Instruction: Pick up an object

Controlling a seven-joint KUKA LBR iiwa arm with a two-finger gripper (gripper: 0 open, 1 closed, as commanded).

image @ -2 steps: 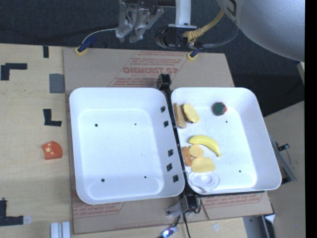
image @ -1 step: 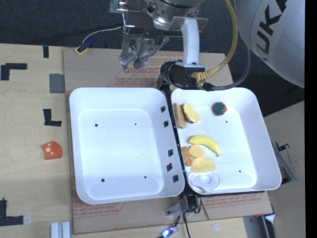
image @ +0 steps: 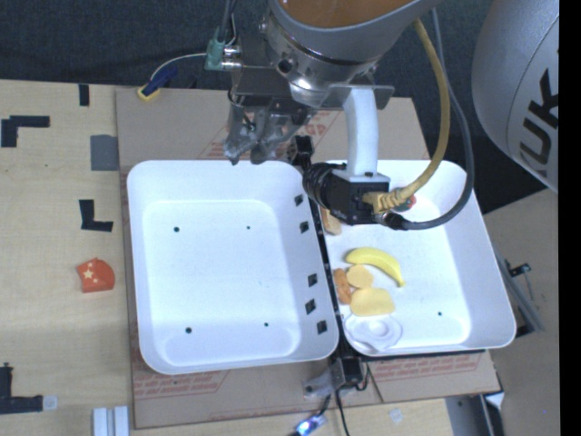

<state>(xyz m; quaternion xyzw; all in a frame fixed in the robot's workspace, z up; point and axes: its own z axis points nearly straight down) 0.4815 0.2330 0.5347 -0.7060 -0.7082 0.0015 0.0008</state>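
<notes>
- White-and-clear crumpled plastic piece (image: 374, 332) lies nearest, in the front corner of the right-hand shallow white bin (image: 454, 325), close to the wall shared with the left-hand shallow white bin (image: 218, 271).
- Just behind it sits a pale yellow blocky lump (image: 372, 303), touching or nearly touching a small tan-orange chunk (image: 345, 285) beside the divider.
- Next back is the yellow curved toy banana (image: 376, 263), which I judge the likeliest pick. It lies flat in the right bin, left of the middle. Its long axis runs from the divider side towards the front right, with the arch bowed towards the back and the slimmer end pointing front-right.
- Off to the left, on the tan tabletop (image: 54, 243), rests a small red-orange faceted object (image: 95, 275), well apart from both bins.
- Farthest back, the metal pincer (image: 259, 141) hangs over the rear rim of the left bin. Whether it is released or clenched cannot be told, and nothing is seen in it.
- The step looks like the approach, with no grasp made yet. The next move calls for travelling right and forward over the banana, turning to close across its narrow width, then descending.
</notes>
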